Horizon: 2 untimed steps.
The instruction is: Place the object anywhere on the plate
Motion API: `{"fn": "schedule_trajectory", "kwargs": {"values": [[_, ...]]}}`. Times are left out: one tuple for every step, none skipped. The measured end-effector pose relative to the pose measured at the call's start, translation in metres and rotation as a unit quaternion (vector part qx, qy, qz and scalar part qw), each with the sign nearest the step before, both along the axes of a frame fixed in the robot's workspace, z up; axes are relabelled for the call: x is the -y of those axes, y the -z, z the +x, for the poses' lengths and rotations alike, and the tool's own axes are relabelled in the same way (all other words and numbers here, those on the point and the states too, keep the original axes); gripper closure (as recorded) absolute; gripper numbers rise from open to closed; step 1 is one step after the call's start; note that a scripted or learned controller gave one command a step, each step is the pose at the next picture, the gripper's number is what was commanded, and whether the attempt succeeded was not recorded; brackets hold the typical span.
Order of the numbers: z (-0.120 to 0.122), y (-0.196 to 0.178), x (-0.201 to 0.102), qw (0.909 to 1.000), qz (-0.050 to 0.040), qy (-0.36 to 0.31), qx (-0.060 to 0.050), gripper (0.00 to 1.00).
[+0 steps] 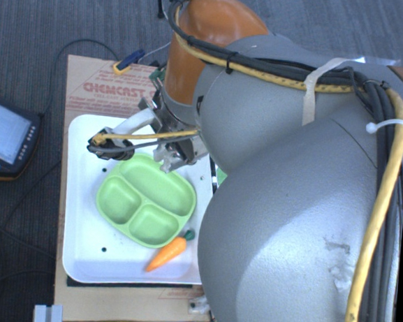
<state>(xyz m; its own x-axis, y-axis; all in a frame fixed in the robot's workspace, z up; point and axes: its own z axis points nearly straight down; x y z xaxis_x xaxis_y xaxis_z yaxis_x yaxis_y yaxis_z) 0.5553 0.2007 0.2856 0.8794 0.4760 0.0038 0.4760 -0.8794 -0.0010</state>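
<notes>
The grey arm (310, 201) is looming closest to the lens, its bulky body covering the right half of the scene, with a yellow cable (376, 207) running down its side and an orange band (206, 31) sitting above the wrist.

Starting at the far left, a handheld pendant with a screen (4, 136) is lying on the dark carpet, well apart from the bench. Next, a brown cardboard sheet with red lettering (110, 86) is lying under a shallow white bin (79, 202). Inside that bin, a green plate with three compartments (145, 199) is resting tilted toward the lower right. Just beside the plate's lower right edge, an orange carrot (167, 253) is lying on the bin floor, its green stem end pointing up toward the arm; it is touching or nearly touching the plate's rim but is not on it.

Above the plate's upper edge, the gripper (167, 154) is hanging over the bin, with a dark looped cable and a yellow line (115, 142) stretching out to its left. Whether it is open or closed cannot be made out, and nothing is visibly sitting in it.
</notes>
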Motion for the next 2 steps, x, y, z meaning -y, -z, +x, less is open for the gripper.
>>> {"fn": "schedule_trajectory", "kwargs": {"values": [[0.002, 0.072, -0.015, 0.9972, -0.004, 0.074, -0.006, 1.0], [0.002, 0.062, -0.014, 0.9973, -0.0047, 0.073, -0.005, 1.0]]}}
